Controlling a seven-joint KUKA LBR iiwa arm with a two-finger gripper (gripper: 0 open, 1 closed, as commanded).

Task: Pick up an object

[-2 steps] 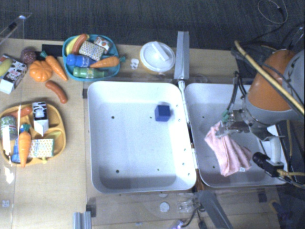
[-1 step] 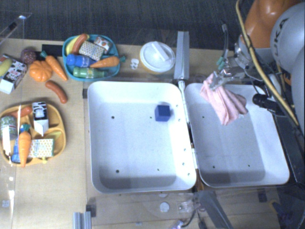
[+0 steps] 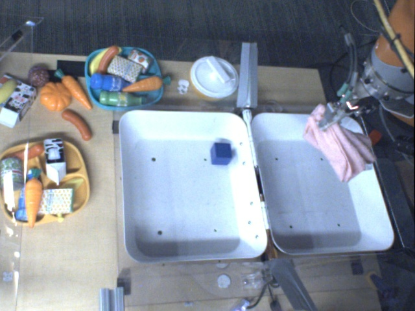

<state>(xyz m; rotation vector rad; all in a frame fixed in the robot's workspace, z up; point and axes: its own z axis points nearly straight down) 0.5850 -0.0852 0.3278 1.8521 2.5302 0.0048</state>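
Note:
A small blue cube (image 3: 222, 153) lies in the left bin (image 3: 139, 193), towards its back right. A pink cloth (image 3: 342, 146) hangs bunched over the back right corner of the right bin (image 3: 324, 232). Its top is gathered up to my gripper (image 3: 333, 114). The gripper stands at that corner, below the orange-banded wrist, and is shut on the upper edge of the cloth. The cloth's lower end drapes down towards the bin's right rim.
A metal divider post (image 3: 246, 76) rises at the back between the bins. On the bench to the left are a blue bowl of toy food (image 3: 123, 78), a white lidded dish (image 3: 214, 78), a yellow plate of toys (image 3: 42, 181), and loose toy vegetables (image 3: 65, 99).

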